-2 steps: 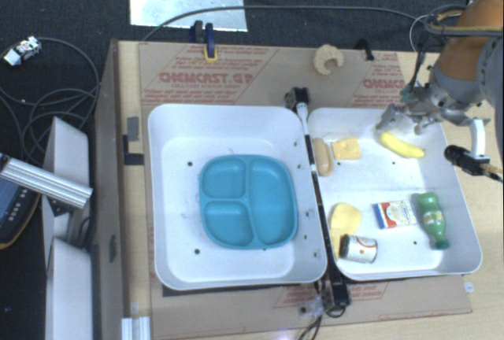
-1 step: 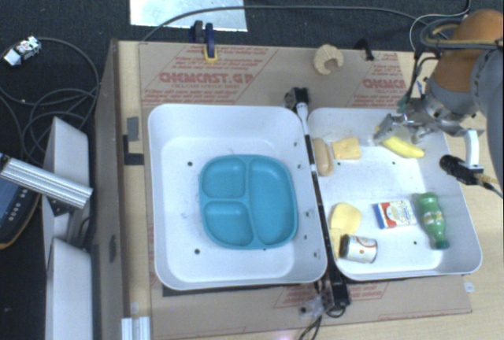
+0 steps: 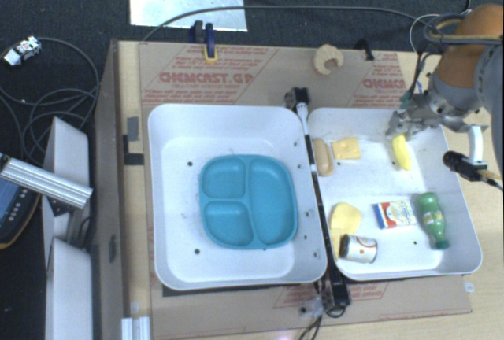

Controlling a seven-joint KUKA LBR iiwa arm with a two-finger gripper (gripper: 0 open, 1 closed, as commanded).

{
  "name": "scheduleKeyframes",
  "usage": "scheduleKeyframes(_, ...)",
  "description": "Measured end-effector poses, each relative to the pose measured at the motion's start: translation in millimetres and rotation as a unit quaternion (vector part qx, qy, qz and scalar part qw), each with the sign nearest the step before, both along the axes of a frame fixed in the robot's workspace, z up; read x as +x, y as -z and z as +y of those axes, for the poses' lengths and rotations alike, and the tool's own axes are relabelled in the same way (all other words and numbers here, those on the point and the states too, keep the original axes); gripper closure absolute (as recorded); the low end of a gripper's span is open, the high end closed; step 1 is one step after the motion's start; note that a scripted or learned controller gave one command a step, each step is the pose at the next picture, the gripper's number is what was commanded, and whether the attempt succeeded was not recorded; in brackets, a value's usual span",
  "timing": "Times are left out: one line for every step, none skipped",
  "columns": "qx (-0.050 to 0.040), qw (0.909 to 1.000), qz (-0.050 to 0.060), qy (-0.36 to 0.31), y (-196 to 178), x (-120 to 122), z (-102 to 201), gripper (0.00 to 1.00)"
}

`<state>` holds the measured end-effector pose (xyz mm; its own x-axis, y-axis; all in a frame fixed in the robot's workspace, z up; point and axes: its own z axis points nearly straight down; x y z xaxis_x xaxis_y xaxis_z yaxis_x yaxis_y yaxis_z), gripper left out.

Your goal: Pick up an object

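- Lying nearest the camera, at the right bin's (image 3: 465,252) front edge, is a small can (image 3: 358,249) on its side, with a yellow lump (image 3: 345,217) just behind it.
- Sitting beside them are a red and white carton (image 3: 393,214) and a green bottle (image 3: 431,219), both lying flat and almost touching each other.
- Resting further back are a banana (image 3: 401,152), a yellow block (image 3: 346,149) and a tan roll (image 3: 321,157) lying against the wall between the bins.
- Holding a blue divided plate (image 3: 247,200), the left bin (image 3: 169,134) is sitting apart from the action.
- Hovering at the right bin's back corner is the gripper (image 3: 405,124), just above the banana's far end; whether it is released or clenched I cannot tell, as the wrist is covering it, and nothing is visibly being held.
- Judging by position, the banana is looking like the object being targeted.
- It is probably a light toy, smooth and rounded, so it is likely to be slipping or rolling out of a loose pinch.
- Taking it across the narrow middle, with the jaws squared to its long axis, is looking safest; gripping a tapered end is risking a squeeze-out.
- Room around it is looking adequate, since its neighbours are lying well apart.
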<state>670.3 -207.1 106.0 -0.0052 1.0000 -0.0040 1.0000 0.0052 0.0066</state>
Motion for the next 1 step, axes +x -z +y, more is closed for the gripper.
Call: scheduleKeyframes(0.0026, 1.0000, 0.001, 0.000, -34.1, -0.6, 108.6, 1.00)
